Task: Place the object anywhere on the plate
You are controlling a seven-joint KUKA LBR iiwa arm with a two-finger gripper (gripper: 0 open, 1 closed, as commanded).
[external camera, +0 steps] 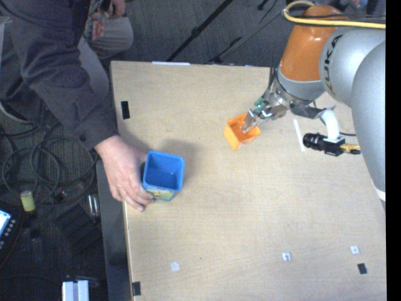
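An orange block-like object (238,133) sits slightly tilted on the pale wooden board (250,218), right of centre. My gripper (254,120) comes down from the upper right, and its fingers close on the object's upper right edge. A blue square container (163,175) stands at the board's left edge, apart from the orange object by a wide gap. I see no round plate on the board.
A person's hand (122,174) grips the blue container from the left, and their body (56,55) stands at the upper left. A black tape mark (125,110) lies near the left edge. Small markers (286,256) dot the front of the board. Cables (44,168) lie on the floor.
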